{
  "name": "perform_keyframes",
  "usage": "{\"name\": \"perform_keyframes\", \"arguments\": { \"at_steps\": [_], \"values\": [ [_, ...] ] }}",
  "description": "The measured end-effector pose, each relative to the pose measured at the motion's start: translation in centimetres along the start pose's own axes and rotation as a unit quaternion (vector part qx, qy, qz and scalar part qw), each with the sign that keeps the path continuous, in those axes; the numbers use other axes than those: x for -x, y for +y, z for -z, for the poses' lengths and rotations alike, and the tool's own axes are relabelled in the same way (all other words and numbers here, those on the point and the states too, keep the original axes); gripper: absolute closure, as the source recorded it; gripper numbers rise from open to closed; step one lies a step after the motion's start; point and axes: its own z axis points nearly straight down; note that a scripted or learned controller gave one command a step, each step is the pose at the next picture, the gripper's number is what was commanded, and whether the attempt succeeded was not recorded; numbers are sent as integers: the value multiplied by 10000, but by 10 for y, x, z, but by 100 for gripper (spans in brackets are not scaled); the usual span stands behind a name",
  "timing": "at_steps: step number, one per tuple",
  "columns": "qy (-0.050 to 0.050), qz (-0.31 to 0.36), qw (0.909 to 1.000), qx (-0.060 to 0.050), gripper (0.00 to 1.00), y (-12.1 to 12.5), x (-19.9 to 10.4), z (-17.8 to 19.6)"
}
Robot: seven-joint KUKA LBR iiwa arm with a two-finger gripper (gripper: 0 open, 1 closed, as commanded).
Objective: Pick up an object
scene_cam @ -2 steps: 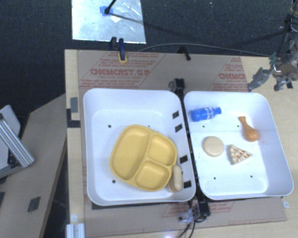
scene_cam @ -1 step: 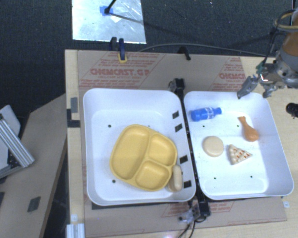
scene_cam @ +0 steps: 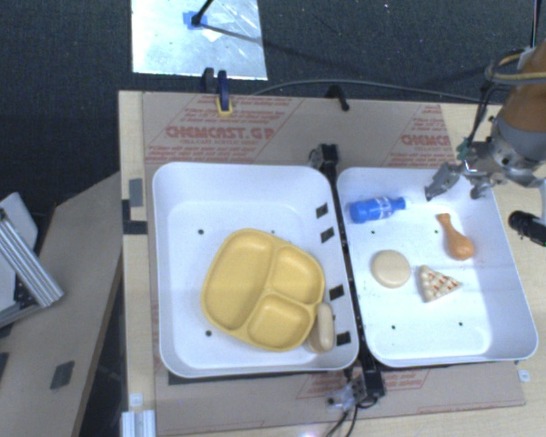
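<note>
Hovering over right bin's (scene_cam: 500, 335) far edge, gripper (scene_cam: 461, 179) had fingers spread wide, empty. I judged the drumstick (scene_cam: 455, 236) nearest; descend squarely, straddling its narrow shaft.

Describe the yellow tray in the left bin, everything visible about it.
The yellow tray looks like smooth moulded plastic, rounded at the corners, with three compartments: one large on its left, two smaller on its right. It lies flat and turned at an angle on the floor of the left bin. A small beige bread-like piece rests against its lower right edge.
</note>
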Motion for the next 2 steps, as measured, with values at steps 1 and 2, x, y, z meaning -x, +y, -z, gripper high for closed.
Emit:
{"name": "perform_keyframes", "arguments": {
  "at_steps": [1,2],
  "values": [
    [2,14,10000,4,0,-2,-7,-43],
    [-10,25,10000,41,100,0,-6,-29]
  ]
}}
